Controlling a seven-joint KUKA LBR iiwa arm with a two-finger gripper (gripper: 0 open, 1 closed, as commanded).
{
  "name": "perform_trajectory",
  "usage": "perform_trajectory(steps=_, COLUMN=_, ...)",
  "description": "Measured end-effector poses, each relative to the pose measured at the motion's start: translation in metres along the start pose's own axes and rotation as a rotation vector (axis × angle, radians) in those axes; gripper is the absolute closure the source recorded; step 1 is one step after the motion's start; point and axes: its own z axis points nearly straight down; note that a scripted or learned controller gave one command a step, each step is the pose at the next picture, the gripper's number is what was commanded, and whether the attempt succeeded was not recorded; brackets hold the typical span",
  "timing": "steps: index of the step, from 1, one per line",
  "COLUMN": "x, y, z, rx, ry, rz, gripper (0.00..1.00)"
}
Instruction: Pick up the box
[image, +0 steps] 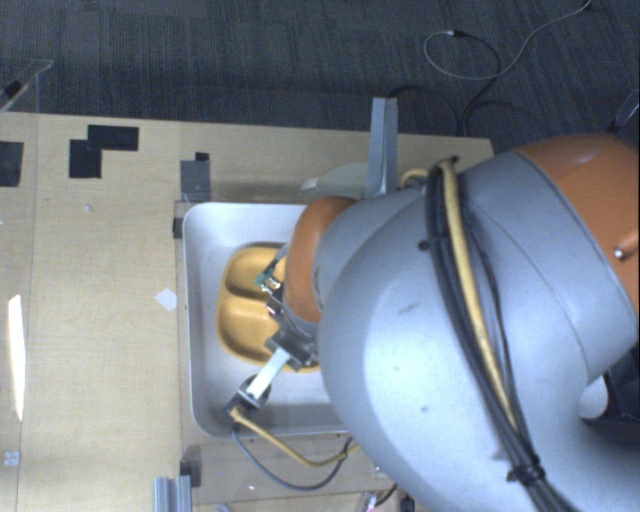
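Note:
A yellow-orange rounded thing with two lobes (243, 300) lies in the left white bin (200, 330), towards its left wall. I cannot make out a box shape on it. The arm's wrist with its orange band (318, 240) hangs directly over this thing. My gripper (272, 300) sits low against the thing's right side, mostly covered by the wrist. The large grey arm body (450, 340) hides the rest of this bin and nearly all of the right bin.
The bin's left and front walls stand close to the gripper. A grey post (383, 145) rises behind the bins, and a smaller bracket (196, 178) stands at the back left corner. Bare bench with black tape marks (100, 148) stretches to the left.

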Motion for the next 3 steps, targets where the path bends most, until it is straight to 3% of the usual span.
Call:
perform_trajectory(steps=1, x=0.022, y=-0.03, z=-0.122, rx=0.025, ry=-0.018, rz=0.113, gripper=1.0)
perform_trajectory(steps=2, x=-0.022, y=0.011, z=-0.156, rx=0.025, ry=-0.016, rz=-0.04, gripper=1.0)
perform_trajectory(steps=3, x=-0.054, y=0.033, z=-0.043, rx=0.027, ry=-0.018, rz=-0.04, gripper=1.0)
